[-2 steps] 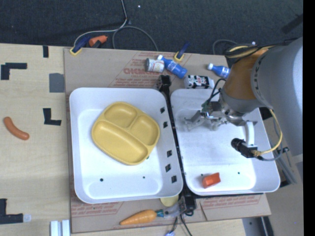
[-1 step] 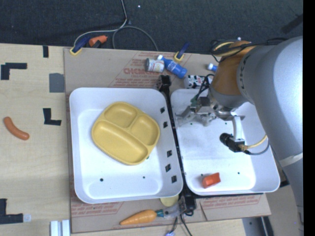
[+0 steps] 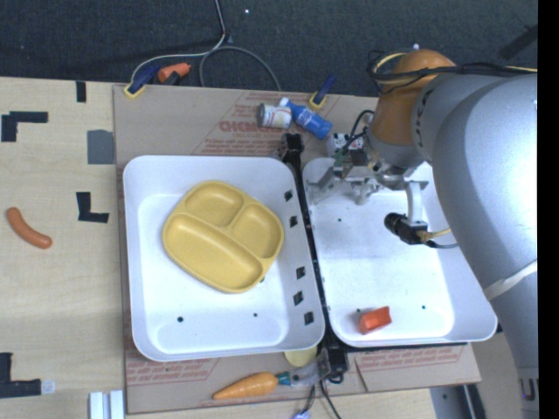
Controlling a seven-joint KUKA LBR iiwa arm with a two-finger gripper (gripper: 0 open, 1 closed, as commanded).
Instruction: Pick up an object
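Observation:
A small orange-red block (image 3: 374,319) lies near the front edge of the right bin (image 3: 437,321). A yellow divided plate (image 3: 224,234) fills the middle of the left bin (image 3: 148,321). My gripper (image 3: 348,178) hangs low over the far left corner of the right bin, close to the divider between the bins. It is well away from the orange-red block. The grey arm (image 3: 489,164) with its orange band (image 3: 410,68) covers the right side of that bin. Nothing shows in the gripper.
An orange carrot (image 3: 247,386) lies on the bench in front of the bins. A white and blue bottle (image 3: 295,116) lies behind them. A reddish sausage (image 3: 29,228) rests far left on the bench. A black cable fitting (image 3: 407,226) hangs under the arm.

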